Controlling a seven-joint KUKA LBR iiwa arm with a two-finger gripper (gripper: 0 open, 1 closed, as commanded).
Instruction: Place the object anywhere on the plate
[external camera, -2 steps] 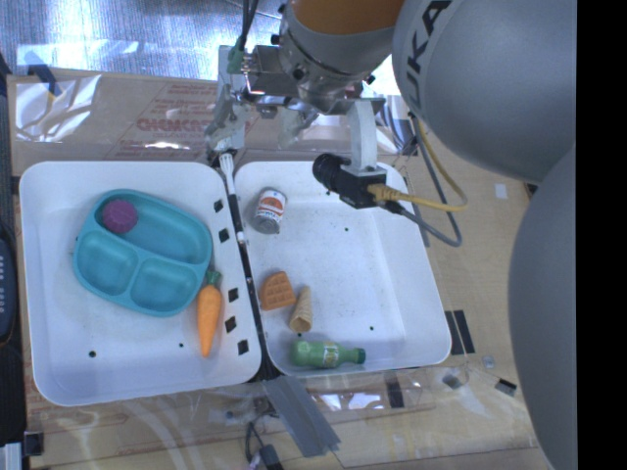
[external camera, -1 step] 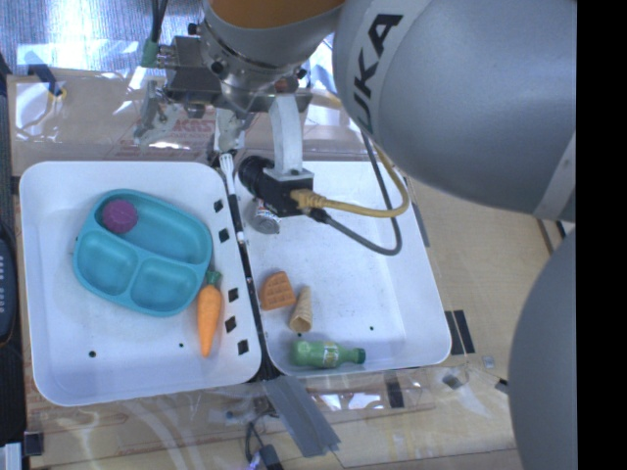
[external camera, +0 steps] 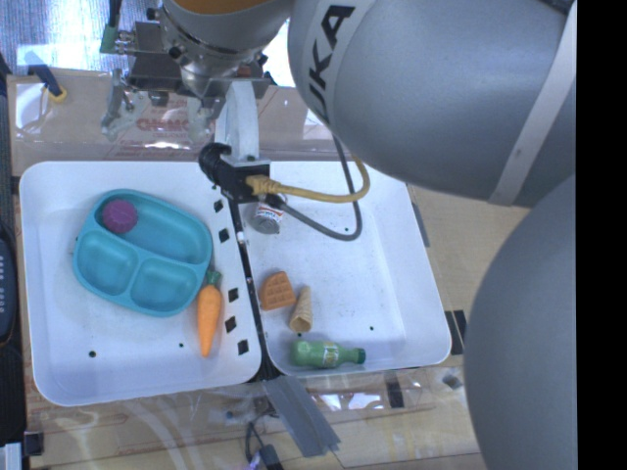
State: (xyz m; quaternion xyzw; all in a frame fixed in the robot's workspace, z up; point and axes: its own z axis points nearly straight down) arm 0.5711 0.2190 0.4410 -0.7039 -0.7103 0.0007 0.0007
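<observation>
A blue three-compartment plate (external camera: 157, 282) lies in the left bin (external camera: 49, 360). A purple round object (external camera: 120, 214) rests in the plate's far-left compartment. An orange carrot (external camera: 209, 318) lies on the bin floor just off the plate's right edge. My gripper (external camera: 160, 117) hangs over the bench behind the left bin's back rim, well beyond the plate. Its pale fingers (external camera: 117, 116) stand spread apart, open, with nothing between them.
The right bin (external camera: 392, 262) holds a small silver can (external camera: 266, 216), a waffle piece (external camera: 277, 290), an ice-cream cone (external camera: 300, 308) and a green bottle (external camera: 328, 354). A black bracket with a yellow cable (external camera: 294, 193) hangs over the divider between the bins.
</observation>
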